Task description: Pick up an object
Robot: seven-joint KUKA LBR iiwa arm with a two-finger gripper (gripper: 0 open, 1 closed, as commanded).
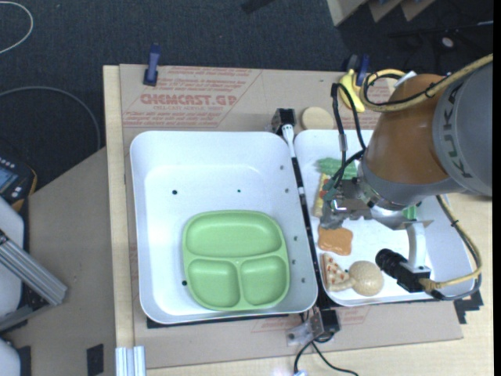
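Gripper [338, 207] is down in the right bin [448, 240]. Can't tell if it's released or clenched, the wrist blocks that.

Closest pick candidate: orange slab [337, 241], just beside the gripper on its frame-bottom side. Contact can't be judged. It's flat, roughly square with rounded corners, matte, toast-like.

Other loose pieces, all placed relative to the gripper:
- tan wedge [334, 271]: further toward frame bottom, past the slab; flat, speckled with dark dots, pizza-slice shape.
- beige lump [365, 279]: bottom-right of the gripper, just beside the wedge; rounded, smooth, bun-like.
- green piece [329, 165]: near, toward frame top; partly hidden by the arm, shape unclear.
- brown strip [319, 199]: just beside it on the left; narrow, too small to identify.
- pale round thing [316, 117]: well toward frame top, outside the bins.

Left of the gripper is the left bin [149, 210], glossy white plastic, holding one green plate [235, 258], a rounded rectangle with three compartments.

Count: two bins, one plate, five pieces in the right bin, one of each.
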